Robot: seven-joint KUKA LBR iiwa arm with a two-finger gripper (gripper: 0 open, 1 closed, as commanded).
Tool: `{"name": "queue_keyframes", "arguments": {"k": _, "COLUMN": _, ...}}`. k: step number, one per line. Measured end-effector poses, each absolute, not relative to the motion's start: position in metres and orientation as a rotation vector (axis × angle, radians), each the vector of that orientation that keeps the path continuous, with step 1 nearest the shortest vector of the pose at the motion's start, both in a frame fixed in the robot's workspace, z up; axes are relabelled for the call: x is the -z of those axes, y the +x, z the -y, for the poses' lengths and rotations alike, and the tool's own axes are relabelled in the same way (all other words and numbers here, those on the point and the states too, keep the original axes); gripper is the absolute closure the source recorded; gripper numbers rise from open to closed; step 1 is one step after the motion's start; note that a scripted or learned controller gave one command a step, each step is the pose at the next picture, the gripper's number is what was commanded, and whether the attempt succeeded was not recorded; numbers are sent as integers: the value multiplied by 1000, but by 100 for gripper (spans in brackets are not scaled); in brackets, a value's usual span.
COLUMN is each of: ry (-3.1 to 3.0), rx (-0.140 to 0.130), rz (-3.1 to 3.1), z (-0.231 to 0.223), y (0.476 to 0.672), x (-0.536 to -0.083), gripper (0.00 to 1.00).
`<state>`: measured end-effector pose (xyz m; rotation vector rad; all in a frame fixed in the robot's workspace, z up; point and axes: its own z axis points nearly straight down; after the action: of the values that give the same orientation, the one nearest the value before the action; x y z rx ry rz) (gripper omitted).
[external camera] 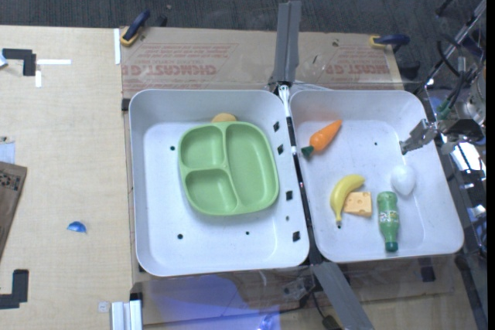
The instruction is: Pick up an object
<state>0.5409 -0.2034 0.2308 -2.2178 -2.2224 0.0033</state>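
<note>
Pincer (411,141) sits at the right edge of the right bin, its metal tip poking in over the rim, just above the egg; can't tell from this angle if it's open or closed, and nothing visible in it.

Desk (54,166) is light wood, w/ a sheet of brown cardboard (201,58) at the back under the bins. Two shallow white bins side by side in the middle. Left bin (155,243) holds a green plate (229,168) w/ three compartments, lying flat and slightly turned, roughly center. A small yellowish thing (224,118) peeks out from behind the plate's far edge, mostly hidden, can't say what it is.

Right bin (363,120) holds the small stuff, any of which could be the pick. Banana (345,194), yellow, curved, lies near the center-front, touching or just beside a wedge of cheese (358,204) on its right. Green bottle (387,220) w/ a white label lies just right of the cheese, cap toward the front wall. Carrot (324,135), orange w/ green top, lies tilted near the bin's left wall, well apart from the rest. White egg (403,181) sits near the right wall, just above the bottle, close below the pincer tip.

Blue-yellow clamp (136,25) grips the cardboard's back-left corner; another clamp (390,41) at back-right. Small blue bit (76,227) lies on the desk, left.
</note>
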Motion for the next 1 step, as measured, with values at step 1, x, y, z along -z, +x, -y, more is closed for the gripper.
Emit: {"name": "queue_keyframes", "arguments": {"k": 1, "ry": -2145, "rx": -2, "rz": 2292, "z": 188, "y": 477, "x": -108, "gripper": 0}}
